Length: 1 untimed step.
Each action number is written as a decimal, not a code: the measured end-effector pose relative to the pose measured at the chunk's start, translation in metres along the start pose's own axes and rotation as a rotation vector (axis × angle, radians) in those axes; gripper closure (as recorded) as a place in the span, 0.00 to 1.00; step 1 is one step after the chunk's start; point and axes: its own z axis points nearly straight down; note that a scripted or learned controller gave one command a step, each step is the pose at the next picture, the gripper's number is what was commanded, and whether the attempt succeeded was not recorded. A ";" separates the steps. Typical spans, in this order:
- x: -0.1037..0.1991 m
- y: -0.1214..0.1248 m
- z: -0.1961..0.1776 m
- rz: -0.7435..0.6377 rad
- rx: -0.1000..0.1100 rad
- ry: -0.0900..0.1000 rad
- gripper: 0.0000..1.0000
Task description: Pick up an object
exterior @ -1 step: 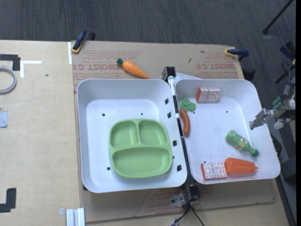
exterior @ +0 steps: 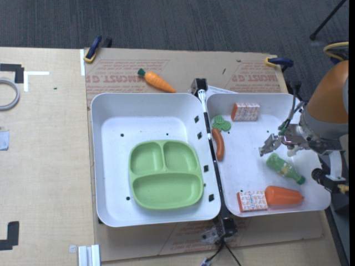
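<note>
Just above the green bottle (exterior: 284, 169), at about four o'clock in the right bin (exterior: 252, 132), the gripper (exterior: 271, 147) hangs with fingers slightly parted, holding nothing; the bottle lies beside the large carrot (exterior: 283, 195).

The gripper (exterior: 272, 146) hangs over the right bin (exterior: 244, 170), just beside a green bottle (exterior: 284, 169). A green plate (exterior: 165, 174) sits in the left bin (exterior: 111, 148).
</note>
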 end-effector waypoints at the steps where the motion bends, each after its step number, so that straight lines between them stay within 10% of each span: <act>1: -0.005 -0.034 0.022 -0.024 0.000 0.001 0.00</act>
